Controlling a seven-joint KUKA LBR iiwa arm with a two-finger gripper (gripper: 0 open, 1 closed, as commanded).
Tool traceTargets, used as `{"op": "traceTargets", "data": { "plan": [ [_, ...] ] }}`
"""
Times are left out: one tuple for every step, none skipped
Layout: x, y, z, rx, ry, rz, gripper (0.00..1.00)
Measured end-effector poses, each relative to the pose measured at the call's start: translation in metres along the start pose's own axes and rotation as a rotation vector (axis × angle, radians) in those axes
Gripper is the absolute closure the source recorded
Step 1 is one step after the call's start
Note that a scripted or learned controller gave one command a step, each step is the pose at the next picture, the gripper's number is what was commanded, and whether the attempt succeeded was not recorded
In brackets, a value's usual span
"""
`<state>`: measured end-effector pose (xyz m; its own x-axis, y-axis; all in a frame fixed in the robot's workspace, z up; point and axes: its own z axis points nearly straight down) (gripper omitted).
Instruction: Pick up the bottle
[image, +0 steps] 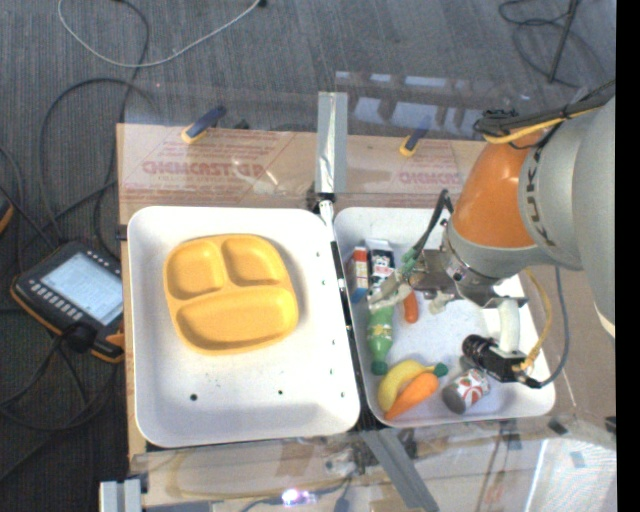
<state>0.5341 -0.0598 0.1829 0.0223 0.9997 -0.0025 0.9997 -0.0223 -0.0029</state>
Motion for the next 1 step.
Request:
{"op": "traceTargets", "data": {
  "plan": [
    [0.0335,0.0662,-0.0004,0.000,-0.001,0.041,0.00]
  ]
}}
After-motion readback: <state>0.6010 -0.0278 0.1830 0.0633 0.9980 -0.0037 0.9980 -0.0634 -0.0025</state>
